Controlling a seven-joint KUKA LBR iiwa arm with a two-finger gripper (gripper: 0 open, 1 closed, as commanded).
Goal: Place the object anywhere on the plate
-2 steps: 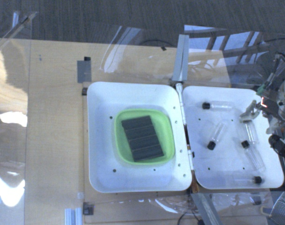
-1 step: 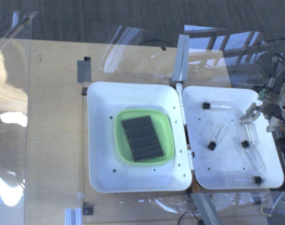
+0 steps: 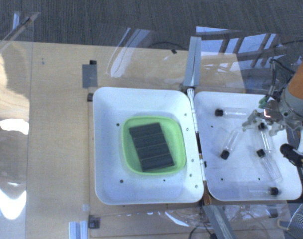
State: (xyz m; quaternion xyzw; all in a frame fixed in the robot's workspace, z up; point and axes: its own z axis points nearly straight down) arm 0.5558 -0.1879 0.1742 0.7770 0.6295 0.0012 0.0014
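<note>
A pale wooden counter (image 3: 51,133) carries two shallow white bins set side by side and touching: the left bin (image 3: 106,183) and the right bin (image 3: 211,183). A small dark block (image 3: 90,75) lies beyond the left bin's far-left corner.

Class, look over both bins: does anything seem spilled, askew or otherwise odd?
Nothing looks spilled or broken. The clear tubes lie scattered at different angles in the right bin. The dark ridged block sits slightly skewed on the green plate.

Worktop (image 3: 51,133) pale wood, smooth, slight sheen. Bins (image 3: 106,183) glossy white plastic. Plate (image 3: 177,133) green plastic, semi-gloss. Ribbed block (image 3: 151,147) dark, matt. Tubes (image 3: 230,142) clear plastic or glass, black caps.
</note>
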